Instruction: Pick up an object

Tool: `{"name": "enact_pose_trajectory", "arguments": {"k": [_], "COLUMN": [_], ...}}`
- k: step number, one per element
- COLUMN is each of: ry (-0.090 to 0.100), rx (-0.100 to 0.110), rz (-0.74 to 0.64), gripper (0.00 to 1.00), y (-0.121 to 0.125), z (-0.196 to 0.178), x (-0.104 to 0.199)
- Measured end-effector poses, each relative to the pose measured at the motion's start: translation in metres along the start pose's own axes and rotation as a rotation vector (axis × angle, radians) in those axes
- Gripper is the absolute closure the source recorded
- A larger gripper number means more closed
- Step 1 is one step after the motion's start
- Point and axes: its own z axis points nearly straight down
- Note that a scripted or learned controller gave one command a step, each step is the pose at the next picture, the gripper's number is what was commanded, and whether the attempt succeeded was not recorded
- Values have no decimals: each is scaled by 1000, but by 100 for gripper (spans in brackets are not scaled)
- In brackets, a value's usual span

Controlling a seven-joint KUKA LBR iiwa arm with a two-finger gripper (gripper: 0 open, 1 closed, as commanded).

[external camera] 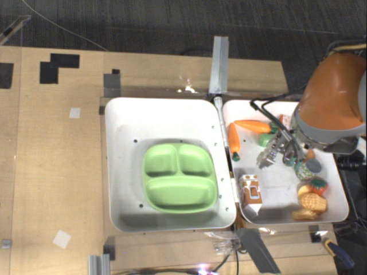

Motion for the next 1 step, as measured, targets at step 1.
{"name": "enact_pose_trajectory", "arguments": {"k": [1], "ry": [0], "rx": [3], "rz": [-240], "gripper": [100], "y": [3], "z": [53], "x": [-66]}}
